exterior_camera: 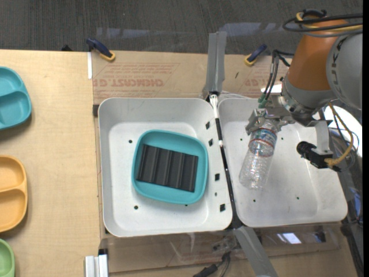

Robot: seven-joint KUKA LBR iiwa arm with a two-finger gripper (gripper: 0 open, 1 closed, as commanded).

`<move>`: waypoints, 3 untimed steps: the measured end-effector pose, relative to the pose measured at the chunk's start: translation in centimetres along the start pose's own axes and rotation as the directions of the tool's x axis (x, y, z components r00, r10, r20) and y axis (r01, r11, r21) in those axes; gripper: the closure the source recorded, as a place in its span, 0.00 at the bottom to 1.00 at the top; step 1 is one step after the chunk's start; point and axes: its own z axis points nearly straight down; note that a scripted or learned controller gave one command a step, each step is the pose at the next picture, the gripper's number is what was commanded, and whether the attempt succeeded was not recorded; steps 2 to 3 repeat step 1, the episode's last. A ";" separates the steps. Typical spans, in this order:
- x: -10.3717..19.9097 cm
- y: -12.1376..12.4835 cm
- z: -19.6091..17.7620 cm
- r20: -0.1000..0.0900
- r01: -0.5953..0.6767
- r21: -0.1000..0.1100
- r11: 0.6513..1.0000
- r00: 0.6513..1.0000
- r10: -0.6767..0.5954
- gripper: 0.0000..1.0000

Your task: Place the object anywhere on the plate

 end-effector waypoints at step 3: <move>0.0 0.0 0.0 0.000 0.000 0.000 1.000 1.000 0.000 0.00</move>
